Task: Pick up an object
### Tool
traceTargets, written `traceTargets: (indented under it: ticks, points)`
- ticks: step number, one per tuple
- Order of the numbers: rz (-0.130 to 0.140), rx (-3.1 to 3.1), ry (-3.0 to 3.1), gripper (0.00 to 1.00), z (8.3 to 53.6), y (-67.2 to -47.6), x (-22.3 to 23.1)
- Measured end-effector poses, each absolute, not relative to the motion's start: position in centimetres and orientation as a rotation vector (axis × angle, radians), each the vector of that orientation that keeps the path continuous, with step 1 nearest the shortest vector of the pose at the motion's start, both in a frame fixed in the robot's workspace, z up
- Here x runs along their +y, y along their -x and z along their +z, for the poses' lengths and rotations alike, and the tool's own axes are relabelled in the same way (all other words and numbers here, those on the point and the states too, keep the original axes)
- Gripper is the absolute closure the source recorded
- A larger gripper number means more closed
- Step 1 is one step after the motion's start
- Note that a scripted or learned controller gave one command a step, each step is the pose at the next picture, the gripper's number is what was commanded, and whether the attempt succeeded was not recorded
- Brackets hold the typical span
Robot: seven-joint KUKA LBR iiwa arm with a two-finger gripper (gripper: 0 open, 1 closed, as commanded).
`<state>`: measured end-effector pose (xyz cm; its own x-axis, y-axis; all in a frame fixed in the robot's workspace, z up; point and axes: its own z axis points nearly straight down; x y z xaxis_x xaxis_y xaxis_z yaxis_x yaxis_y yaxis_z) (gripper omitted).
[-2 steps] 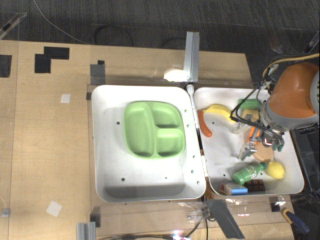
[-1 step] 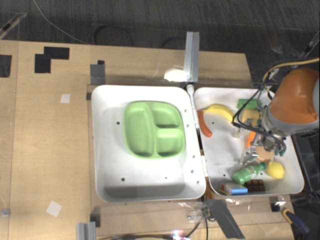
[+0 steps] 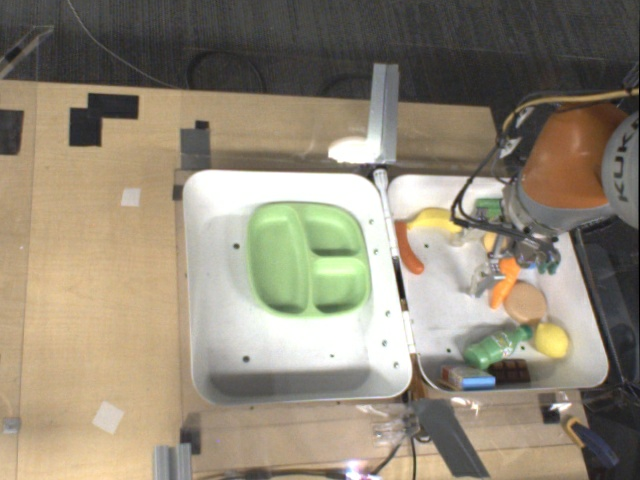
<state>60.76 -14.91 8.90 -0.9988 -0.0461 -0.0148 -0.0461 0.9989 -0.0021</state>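
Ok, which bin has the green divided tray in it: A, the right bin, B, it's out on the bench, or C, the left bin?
C: the green divided tray lies flat in the left bin, while the right bin holds the small items.

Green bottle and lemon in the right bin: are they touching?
Apart. The camera view shows a strip of white bin floor between the green bottle and the lemon.
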Motion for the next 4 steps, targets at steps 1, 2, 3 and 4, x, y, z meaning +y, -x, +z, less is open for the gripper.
traceTargets:
  ticks: [1,2,3,4]
  points:
    - [-0.007,3.111,0.08,1.0,10.5,-61.2,-14.8]
    - [-0.006,3.052,0.675,1.0,19.9,-64.6,-13.6]
    - [-0.004,3.055,0.674,0.0,19.7,-64.5,-13.6]
    - [0.003,3.074,0.641,0.0,9.6,-58.9,-16.2]
